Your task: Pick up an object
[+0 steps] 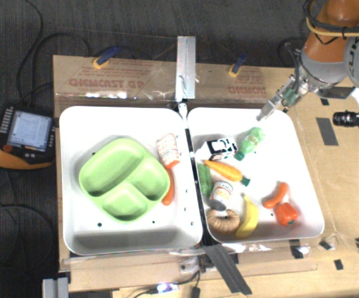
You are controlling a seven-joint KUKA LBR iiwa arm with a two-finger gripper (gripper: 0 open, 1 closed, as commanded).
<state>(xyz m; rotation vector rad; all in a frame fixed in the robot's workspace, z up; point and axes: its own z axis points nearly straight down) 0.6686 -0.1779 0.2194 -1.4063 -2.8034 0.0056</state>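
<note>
My gripper (267, 112) hangs over the back rim of the right bin (303, 166), pointing down and to the left, with nothing seen in it. Just below and left of it a green bottle (250, 143) lies in the bin. Nearby are a black-and-white item (221, 146), an orange carrot (224, 169), a green vegetable (204, 179) and a small jar (221, 194). At the front lie a brown ring (222, 221), a banana (249, 218), an orange pepper (276, 194) and a red block (287, 213).
The left bin (74, 228) holds a green divided plate (124, 177), a white packet (167, 146) and a thin orange piece (168, 190) by the divider. A handheld screen (25, 132) sits off the bench's left side. A metal post (186, 67) stands behind the bins.
</note>
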